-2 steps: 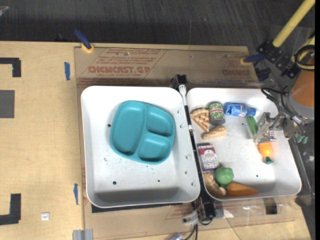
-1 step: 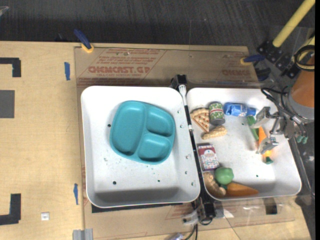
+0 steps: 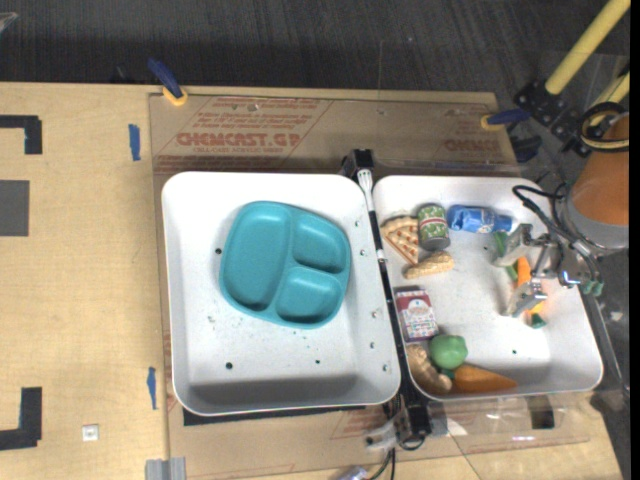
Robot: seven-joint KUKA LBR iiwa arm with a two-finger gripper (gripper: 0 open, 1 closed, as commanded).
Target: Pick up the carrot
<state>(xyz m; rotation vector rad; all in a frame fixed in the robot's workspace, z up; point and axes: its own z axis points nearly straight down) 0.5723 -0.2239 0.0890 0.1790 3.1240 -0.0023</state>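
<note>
An orange carrot (image 3: 487,377) lies along the front wall of the right bin (image 3: 575,363), its thick end next to a green round fruit (image 3: 449,351). My gripper (image 3: 529,290) hangs over the right part of that bin, behind and to the right of the carrot and apart from it. Small orange and green pieces (image 3: 537,314) show right at the gripper, and I cannot make out what they are. The arm's orange band (image 3: 603,196) is at the right edge.
The right bin also holds a blue packet (image 3: 470,218), a green can (image 3: 432,225), a waffle-like piece (image 3: 402,238), a bread-like piece (image 3: 428,264) and a small red box (image 3: 416,314). A teal divided plate (image 3: 285,261) sits in the left bin (image 3: 190,298).
</note>
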